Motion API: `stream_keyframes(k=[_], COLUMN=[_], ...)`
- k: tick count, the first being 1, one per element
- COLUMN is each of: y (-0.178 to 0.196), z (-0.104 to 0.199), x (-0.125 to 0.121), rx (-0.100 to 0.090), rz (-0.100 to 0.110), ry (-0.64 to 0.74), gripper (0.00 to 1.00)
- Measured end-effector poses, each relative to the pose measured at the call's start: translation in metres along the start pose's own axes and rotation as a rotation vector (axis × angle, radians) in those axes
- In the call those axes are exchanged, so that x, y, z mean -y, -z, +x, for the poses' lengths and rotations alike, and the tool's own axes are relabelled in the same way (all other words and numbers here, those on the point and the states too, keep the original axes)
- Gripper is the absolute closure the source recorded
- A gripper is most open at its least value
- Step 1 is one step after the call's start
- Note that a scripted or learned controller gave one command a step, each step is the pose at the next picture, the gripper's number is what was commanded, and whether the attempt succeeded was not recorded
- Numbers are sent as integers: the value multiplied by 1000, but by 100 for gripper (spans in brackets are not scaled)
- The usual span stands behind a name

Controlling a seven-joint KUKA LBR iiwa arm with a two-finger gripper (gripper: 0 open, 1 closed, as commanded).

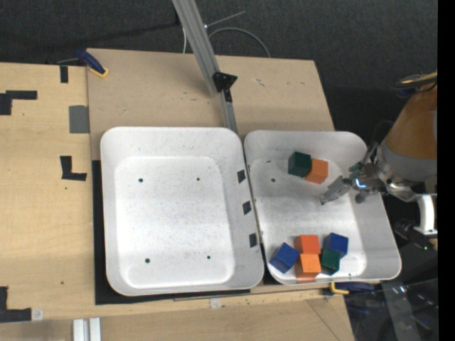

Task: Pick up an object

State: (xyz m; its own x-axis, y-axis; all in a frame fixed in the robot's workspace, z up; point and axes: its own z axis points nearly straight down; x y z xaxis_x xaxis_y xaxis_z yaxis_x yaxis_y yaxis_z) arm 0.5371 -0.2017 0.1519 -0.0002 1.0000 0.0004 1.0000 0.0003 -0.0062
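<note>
2 blocks, green [299, 164] touching orange [318, 170], lie just beyond the hand [341, 190], apart from it, in the right bin [355, 145]. Hand's fingers spread open, holding nothing. 5 more blocks [311, 254] clustered well apart, at the bin's near edge.

The counter [284, 91] is a light wooden board, bare along its far strip and its left side. Two shallow white bins sit on it side by side, their inner rims touching near the middle. The left bin [174, 137] rests on a black mat [97, 226] whose edge shows along the bin's left and near sides. The right bin [377, 222] reaches close to the counter's right edge. Black tape marks [68, 168] and a grey patch [79, 118] lie on the left part of the counter. A blue and yellow clamp [92, 62] grips the far left corner, and a slanted metal bar [199, 38] crosses the far edge.
</note>
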Motion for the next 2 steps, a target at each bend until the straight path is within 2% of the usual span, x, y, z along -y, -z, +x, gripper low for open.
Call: stream_keyframes(k=[1,2], y=[-54,-41], z=[1,1], x=[1,0], rx=[-1,0], rz=[1,-4], ry=[1,1], gripper=[0,100])
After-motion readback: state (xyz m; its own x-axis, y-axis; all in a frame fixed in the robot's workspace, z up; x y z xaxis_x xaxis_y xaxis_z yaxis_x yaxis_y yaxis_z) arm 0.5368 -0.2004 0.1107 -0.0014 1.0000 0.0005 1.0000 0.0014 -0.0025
